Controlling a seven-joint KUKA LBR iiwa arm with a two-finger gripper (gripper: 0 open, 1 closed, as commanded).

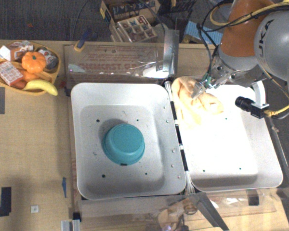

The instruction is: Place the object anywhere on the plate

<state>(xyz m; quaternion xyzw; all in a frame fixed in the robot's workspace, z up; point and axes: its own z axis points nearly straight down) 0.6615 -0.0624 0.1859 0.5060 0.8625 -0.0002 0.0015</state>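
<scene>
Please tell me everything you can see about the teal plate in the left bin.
The plate is round, plain teal, and looks like smooth plastic. It seems to lie upside down, its raised base facing up, though this is hard to tell for certain. It rests flat near the middle of the left bin, on the white floor, apart from every wall. Nothing lies on it or touches it; the tool is over the right bin.

We see a robotics lab: a grey and orange arm [260, 28] reaches over two white bins [86, 100] on a wooden desk [29, 148], with loose cables [216, 13] and cluttered boxes [130, 13] behind.
</scene>
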